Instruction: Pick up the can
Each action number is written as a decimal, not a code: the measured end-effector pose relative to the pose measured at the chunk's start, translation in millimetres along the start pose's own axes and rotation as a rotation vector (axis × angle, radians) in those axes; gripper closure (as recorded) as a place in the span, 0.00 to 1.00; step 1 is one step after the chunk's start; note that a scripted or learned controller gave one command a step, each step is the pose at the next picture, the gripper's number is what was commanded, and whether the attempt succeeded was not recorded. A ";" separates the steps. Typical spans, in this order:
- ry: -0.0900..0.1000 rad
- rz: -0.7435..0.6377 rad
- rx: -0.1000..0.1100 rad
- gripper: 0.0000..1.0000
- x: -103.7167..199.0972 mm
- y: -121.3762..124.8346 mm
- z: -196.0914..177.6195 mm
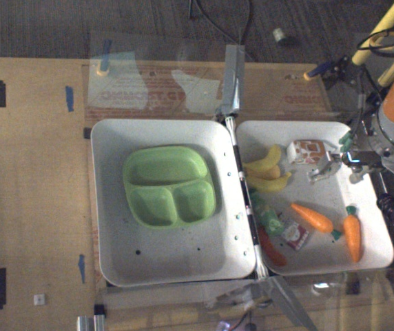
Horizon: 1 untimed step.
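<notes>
Gripper, fingers spread and empty, hovers over bare floor near the right bin's right rim. Small red-and-white can lies lower down, beside a carrot.

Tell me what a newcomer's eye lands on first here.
The bright green divided plate stands out, sitting alone in the left bin. Next come the colours in the right bin: two bananas by the divider and two orange carrots lower down. The gripper hangs above that bin's upper right.
</notes>
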<state>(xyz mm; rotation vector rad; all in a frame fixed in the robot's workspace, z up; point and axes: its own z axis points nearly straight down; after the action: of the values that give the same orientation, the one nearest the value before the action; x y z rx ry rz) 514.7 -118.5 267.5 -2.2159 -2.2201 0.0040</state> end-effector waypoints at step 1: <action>0.000 0.003 0.001 1.00 -1.3 1.1 -8.5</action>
<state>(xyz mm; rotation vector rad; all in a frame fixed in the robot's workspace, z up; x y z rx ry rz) 515.9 -119.8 276.0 -2.2193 -2.2161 0.0054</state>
